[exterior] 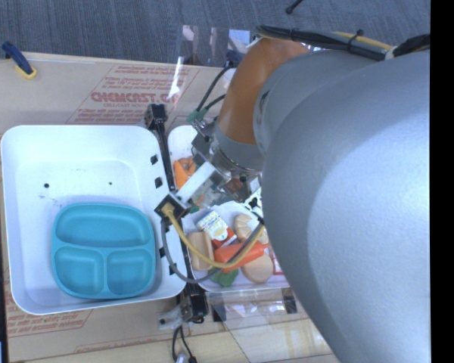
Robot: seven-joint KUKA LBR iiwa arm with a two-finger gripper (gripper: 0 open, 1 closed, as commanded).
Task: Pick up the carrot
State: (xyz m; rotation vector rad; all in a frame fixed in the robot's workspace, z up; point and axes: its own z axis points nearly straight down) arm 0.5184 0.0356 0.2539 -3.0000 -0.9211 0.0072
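Just below the gripper (204, 195) we see the carrot (238, 254), crowded by neighbours; we may grab wrongly, grip unclear.

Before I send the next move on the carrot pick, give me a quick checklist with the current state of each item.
1. Carrot located: ok, it lies in the right bin among the other food pieces.
2. Carrot free of clutter: not ok, a tan piece and others touch it.
3. Gripper over the right bin: ok, but up-frame of the carrot, not above it.
4. Finger state: cannot tell.
5. Carrot in grasp: not ok, it lies apart from the gripper.
6. Left bin undisturbed: ok, blue tray sits flat inside.
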